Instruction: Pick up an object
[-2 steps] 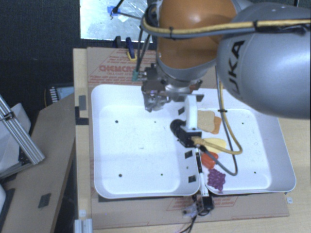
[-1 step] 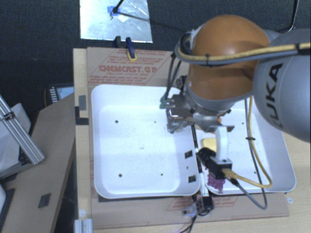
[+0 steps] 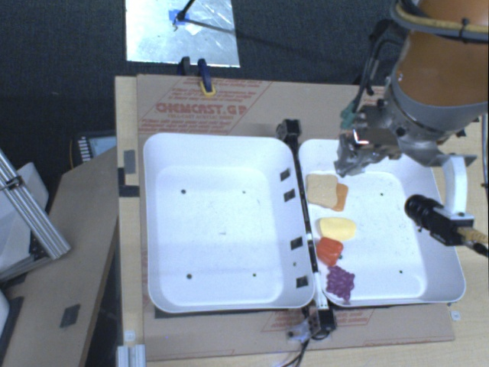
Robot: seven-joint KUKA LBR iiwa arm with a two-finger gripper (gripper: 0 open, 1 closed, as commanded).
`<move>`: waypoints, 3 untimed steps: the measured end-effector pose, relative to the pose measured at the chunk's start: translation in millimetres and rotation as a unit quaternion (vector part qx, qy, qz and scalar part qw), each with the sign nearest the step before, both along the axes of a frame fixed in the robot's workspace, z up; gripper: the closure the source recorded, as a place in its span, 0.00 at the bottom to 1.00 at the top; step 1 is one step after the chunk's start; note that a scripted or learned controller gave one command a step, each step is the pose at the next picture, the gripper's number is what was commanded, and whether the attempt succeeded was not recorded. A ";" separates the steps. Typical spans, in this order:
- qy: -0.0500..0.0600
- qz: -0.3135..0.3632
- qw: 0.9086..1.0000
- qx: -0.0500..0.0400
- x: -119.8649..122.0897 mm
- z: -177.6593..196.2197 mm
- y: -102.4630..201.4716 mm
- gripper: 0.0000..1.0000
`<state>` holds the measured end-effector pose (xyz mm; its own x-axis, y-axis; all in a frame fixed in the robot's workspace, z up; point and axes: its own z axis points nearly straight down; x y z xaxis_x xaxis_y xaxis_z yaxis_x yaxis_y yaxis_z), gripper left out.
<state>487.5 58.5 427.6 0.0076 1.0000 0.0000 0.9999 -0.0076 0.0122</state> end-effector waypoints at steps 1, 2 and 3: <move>-0.001 0.006 1.000 0.001 18.0 104.1 13.4 1.00; 0.011 0.009 1.000 0.000 6.3 -30.3 88.8 1.00; 0.000 0.007 1.000 0.003 4.9 79.6 111.5 1.00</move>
